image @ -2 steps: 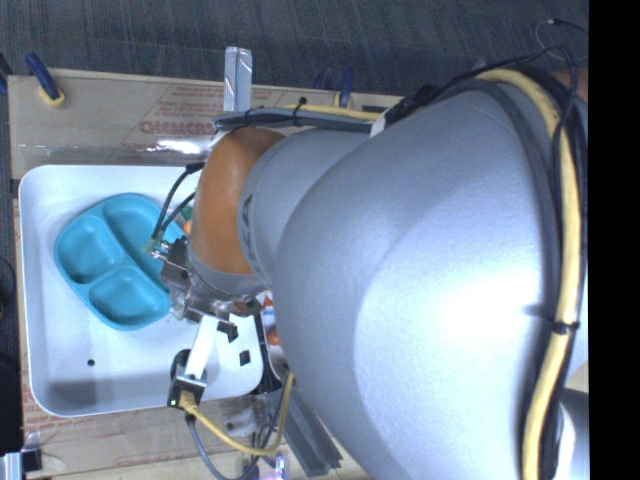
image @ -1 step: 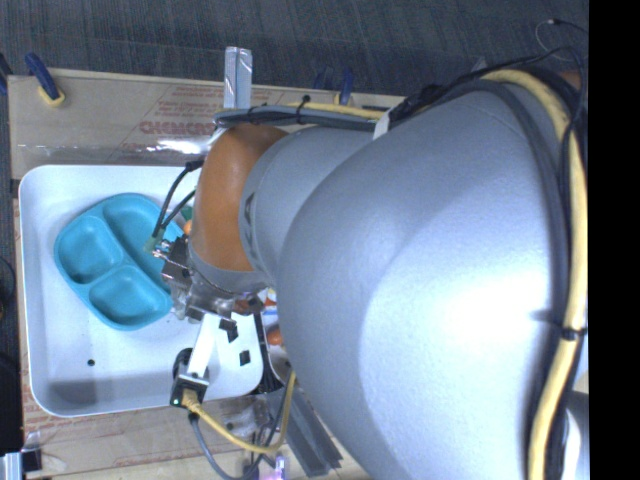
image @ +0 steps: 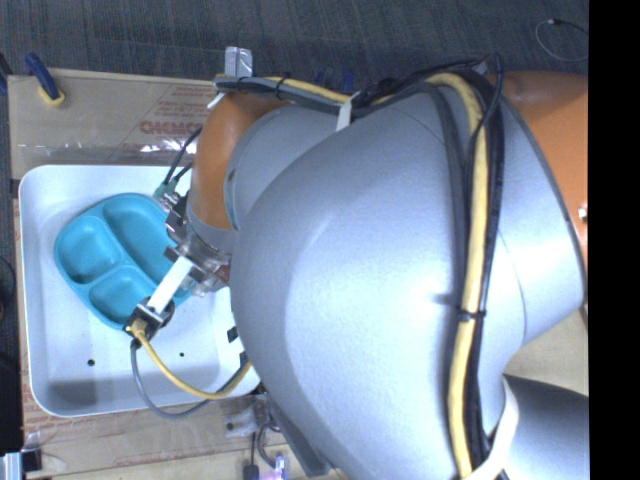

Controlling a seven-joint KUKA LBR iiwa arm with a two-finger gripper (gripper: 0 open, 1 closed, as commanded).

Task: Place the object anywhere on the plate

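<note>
Dark carpet (image: pixel 120 8) runs behind the brown bench (image: pixel 100 108), and at the left of the bench sits a shallow white bin (image: pixel 40 268). In the upper left part of that bin lies the blue plate (image: pixel 105 253), a divided dish with low ridges between shallow wells, its right edge passing under the robot's wrist. Just right of it, the gripper (image: pixel 190 253) hangs over that edge of the plate, below the orange band (image: pixel 215 158). It is tucked so far under the wrist that one cannot tell whether it is open, closed or carrying anything. The object itself is hidden: it may be under the gripper, on the plate's covered edge, or somewhere beneath the grey arm (image: pixel 400 268), which spreads across the middle and right of the view. Its place cannot be told. Its weight, stiffness and best point of hold cannot be judged directly either. As a guess, anything meant for this gripper is small and light and best taken across its narrowest part. The plate looks like smooth, hard plastic, so a round or slick item would likely slide into a well rather than rest on a ridge, and a low, gentle release seems wise.
</note>
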